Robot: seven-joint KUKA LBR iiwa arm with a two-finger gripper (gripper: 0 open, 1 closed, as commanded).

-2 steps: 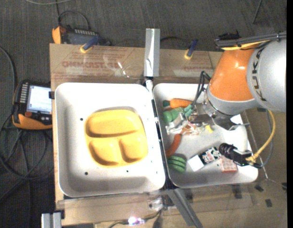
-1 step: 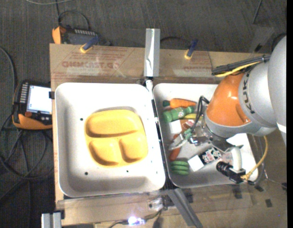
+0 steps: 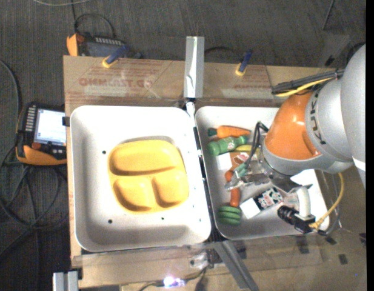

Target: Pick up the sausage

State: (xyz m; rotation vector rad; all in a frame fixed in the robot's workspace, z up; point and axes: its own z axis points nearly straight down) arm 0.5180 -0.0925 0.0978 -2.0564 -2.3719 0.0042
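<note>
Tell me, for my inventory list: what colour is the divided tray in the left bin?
Yellow-orange; the compartmented plastic tray shows best in the camera view.

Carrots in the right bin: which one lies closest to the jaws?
The lower carrot, orange tip pointing up toward the gripper, green top toward the bin's near edge. The other carrot lies crosswise near the far wall.

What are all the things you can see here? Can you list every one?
white bins: two, white, side by side on the bench
divided tray: one, yellow, in the left bin
toy carrot: one, orange with green end, top of the right bin
toy bottle: one, green, just below the carrot
second carrot: one, orange with green end, lower part of the right bin
white card: one, white with print, right bin near the gripper
handheld pendant: one, orange and black, left of the bench
arm: one, grey and orange, over the right bin
gripper: one, metal, low over the right bin's toys
</note>
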